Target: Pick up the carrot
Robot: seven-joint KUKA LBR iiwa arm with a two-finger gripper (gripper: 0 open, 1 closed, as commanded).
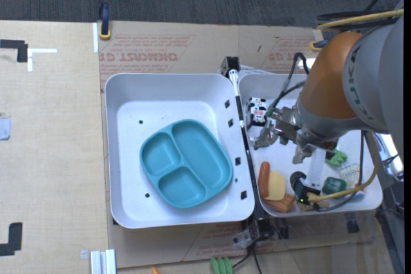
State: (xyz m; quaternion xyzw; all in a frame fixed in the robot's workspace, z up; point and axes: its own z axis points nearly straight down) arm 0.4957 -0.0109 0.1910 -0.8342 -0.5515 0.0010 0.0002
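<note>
You have the two-finger gripper over the far-left part of the right white bin; you cannot tell its state. The slender orange carrot lies near the bin's left wall, just beside a pale yellow wedge. The left white bin holds a teal three-compartment plastic plate.

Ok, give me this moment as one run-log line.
arm: over right bin | hand: above bin's left part | carrot: lying in bin beside yellow piece, not held | blue divided plate: in left bin
</note>
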